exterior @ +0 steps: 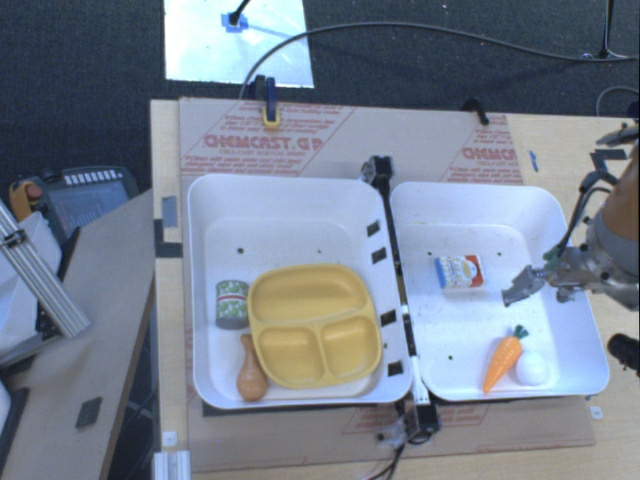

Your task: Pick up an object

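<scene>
Hovering pincer over right bin, grip state unclear, nothing visibly held. Small carton just left, carrot below it. Centre over carton, descend straight.

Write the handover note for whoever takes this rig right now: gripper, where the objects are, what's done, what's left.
Gripper: over the right bin, near its right wall, holding nothing that can be seen; finger state unclear.
Right bin: small carton mid-bin, carrot and white egg-like object side by side near the front right corner.
Left bin: yellow divided tray, green can to the tray's left, wooden-looking piece at the tray's front left.
Done: nothing picked.
Left: grasp and lift one object; the carton and carrot lie nearest.
</scene>
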Controlling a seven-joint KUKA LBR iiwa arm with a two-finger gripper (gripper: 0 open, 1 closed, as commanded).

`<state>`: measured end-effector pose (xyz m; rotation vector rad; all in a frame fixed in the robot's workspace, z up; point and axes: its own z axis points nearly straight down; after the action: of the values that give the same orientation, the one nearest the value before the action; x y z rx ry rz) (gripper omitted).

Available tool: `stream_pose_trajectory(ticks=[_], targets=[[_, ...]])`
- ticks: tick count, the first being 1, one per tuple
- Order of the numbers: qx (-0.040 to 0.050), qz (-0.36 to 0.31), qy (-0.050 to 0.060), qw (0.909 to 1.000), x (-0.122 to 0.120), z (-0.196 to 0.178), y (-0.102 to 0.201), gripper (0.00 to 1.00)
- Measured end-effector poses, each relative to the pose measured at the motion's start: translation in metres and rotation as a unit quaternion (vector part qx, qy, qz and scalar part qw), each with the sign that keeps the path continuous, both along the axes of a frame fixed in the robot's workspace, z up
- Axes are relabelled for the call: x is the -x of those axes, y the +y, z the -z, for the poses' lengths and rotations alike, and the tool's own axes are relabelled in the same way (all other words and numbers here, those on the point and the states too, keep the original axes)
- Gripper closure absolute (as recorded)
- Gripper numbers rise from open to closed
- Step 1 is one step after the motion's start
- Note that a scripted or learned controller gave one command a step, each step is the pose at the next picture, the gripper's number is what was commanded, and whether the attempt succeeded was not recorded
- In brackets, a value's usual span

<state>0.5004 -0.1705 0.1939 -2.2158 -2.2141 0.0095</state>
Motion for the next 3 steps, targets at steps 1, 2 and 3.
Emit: stream_pose_trajectory(ticks=[1,2,3], targets=[[0.0012,-0.002,-0.006,1.0,-0.003,-0.006,0.0,0.0],[0.0009,-0.001,-0.005,1.0,0.002,0.039,-0.005,0.0],[0.0006,-0.001,-0.005,1.0,-0.002,0.098,0.002,0.0]])
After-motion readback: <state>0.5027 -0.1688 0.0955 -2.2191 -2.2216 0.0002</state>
